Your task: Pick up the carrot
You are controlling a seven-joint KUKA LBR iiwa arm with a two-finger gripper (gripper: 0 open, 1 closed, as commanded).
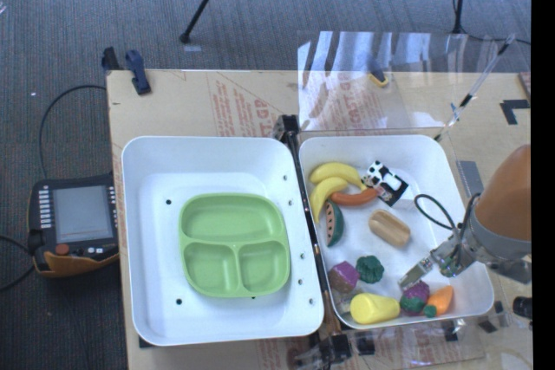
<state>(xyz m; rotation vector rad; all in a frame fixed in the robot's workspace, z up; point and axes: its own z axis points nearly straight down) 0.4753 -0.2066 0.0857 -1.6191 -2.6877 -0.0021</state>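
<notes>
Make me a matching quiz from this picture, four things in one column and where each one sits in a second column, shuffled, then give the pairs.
1. green plate
2. carrot
3. banana
4. gripper

A. far side of the right bin
B. near right corner of the right bin
C. left bin
D. over the right bin, just left of the carrot

Pairs: 1-C, 2-B, 3-A, 4-D

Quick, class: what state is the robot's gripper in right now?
Gripper: cannot be told; it hovers in the right bin, beside the carrot, which lies on the bin floor.
</notes>
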